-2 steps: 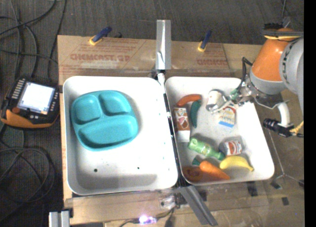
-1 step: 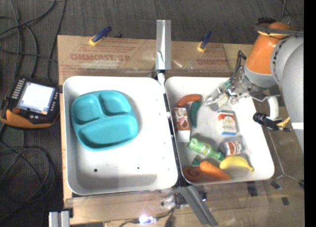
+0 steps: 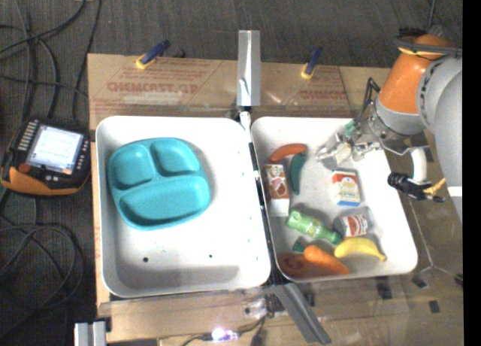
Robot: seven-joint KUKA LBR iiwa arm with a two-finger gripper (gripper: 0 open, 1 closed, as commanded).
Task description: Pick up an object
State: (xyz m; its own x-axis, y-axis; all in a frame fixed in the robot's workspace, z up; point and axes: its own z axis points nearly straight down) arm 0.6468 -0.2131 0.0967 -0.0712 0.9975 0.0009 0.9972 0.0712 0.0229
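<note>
Overhead, the metallic fingers (image 3: 336, 148), grip state unclear, hover by a smooth curved banana (image 3: 359, 248).

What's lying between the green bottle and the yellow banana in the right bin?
In the camera view, a small can with a red label lies between the green bottle and the banana.

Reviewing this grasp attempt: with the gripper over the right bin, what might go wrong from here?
Two risks, judged from this frame. The gripper hangs over bare floor near the right white bin's far wall, so closing here may catch nothing. Further in, the small white carton, green plastic bottle, yellow banana and orange carrot lie crowded, so a descent could nudge neighbours.
</note>
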